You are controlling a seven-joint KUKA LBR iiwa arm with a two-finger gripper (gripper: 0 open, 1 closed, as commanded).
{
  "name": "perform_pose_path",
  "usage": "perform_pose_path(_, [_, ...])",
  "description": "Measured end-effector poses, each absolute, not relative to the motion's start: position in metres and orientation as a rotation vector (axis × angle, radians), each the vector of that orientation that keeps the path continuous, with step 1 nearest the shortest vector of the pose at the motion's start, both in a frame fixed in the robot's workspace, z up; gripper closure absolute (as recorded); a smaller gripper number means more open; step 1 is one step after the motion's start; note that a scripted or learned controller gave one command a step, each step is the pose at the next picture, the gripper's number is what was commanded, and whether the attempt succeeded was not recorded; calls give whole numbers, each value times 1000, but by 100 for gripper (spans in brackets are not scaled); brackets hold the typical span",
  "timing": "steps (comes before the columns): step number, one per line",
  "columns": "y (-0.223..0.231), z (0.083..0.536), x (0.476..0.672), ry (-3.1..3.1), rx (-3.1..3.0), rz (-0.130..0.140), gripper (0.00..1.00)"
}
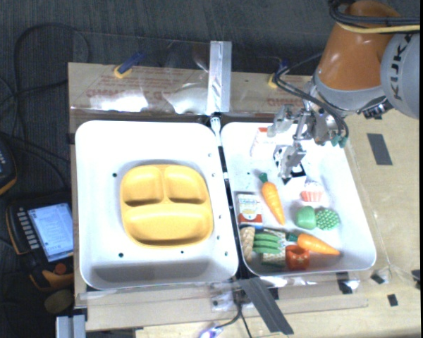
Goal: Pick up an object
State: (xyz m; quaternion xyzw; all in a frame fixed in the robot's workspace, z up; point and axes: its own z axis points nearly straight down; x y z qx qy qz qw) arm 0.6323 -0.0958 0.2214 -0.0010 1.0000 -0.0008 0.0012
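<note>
**Two bins, one full of toy food**

Left bin [92, 210] holds a yellow divided tray [166, 203]. Right bin [352, 210] holds a carrot [272, 200] lying lengthwise, tip toward the bin's near edge, a second carrot [316, 243], green pieces and a small carton [249, 208], label unreadable. Gripper [292, 162] hovers above the far end; whether its jaws are spread or closed cannot be told.

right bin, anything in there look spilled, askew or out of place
Nothing looks spilled or damaged. The toy food is bunched toward the near end of the right bin, lying at mixed angles: one carrot beside a small carton, another carrot near the front corner. The yellow tray sits flat in the left bin.
</note>
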Motion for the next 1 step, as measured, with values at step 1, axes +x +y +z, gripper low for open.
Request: perform_pose_path(1, [-109,105,596,3139,-122,-2,0])
